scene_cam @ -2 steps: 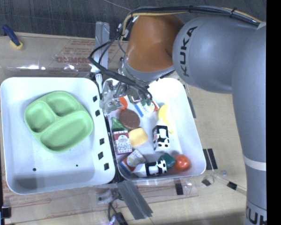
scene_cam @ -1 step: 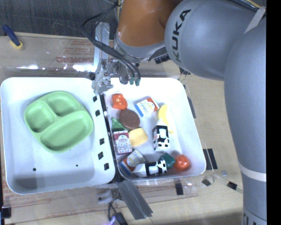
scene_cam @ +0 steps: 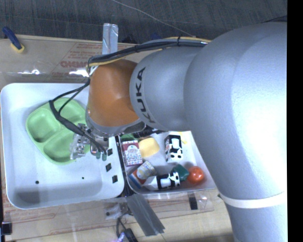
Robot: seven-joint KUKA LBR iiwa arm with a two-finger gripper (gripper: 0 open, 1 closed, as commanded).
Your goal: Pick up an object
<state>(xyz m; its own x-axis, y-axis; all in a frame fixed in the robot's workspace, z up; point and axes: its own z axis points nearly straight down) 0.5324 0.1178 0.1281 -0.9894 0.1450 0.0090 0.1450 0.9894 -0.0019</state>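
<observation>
Over the left bin [scene_cam: 20, 185], jaws [scene_cam: 83, 147] touch the green tray's [scene_cam: 48, 122] edge; their spread cannot be told.

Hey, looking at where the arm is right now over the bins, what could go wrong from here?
1. The gripper sits low at the edge of the green divided tray in the left bin; it may scrape or shove that tray instead of lifting it.
2. A black cable loops across the tray and could snag it.
3. The small items, such as the yellow block and orange ball, lie crowded in the right bin, so a pick there might knock neighbours.
</observation>
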